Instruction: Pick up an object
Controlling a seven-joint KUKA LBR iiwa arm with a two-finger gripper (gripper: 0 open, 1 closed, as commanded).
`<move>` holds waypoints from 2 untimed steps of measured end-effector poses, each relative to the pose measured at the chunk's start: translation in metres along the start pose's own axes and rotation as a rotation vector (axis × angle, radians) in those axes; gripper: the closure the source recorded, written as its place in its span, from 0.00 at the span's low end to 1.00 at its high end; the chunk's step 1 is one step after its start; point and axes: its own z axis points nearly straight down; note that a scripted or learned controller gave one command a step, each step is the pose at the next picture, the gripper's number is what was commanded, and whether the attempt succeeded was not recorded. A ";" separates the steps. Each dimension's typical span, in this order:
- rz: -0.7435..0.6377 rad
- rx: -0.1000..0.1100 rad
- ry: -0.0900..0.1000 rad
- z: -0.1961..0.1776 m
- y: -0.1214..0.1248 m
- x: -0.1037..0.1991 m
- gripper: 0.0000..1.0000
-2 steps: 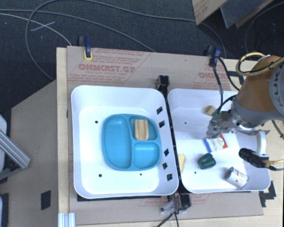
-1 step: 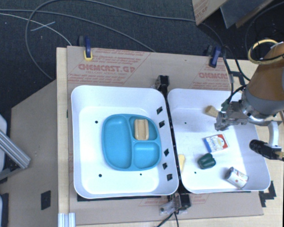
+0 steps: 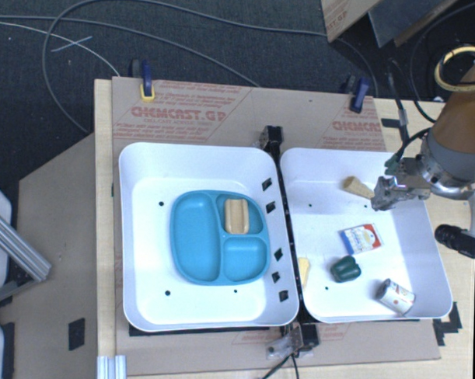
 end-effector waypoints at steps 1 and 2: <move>0.000 -0.001 -0.001 -0.033 0.001 0.000 1.00; -0.005 0.006 0.004 -0.035 -0.005 0.058 1.00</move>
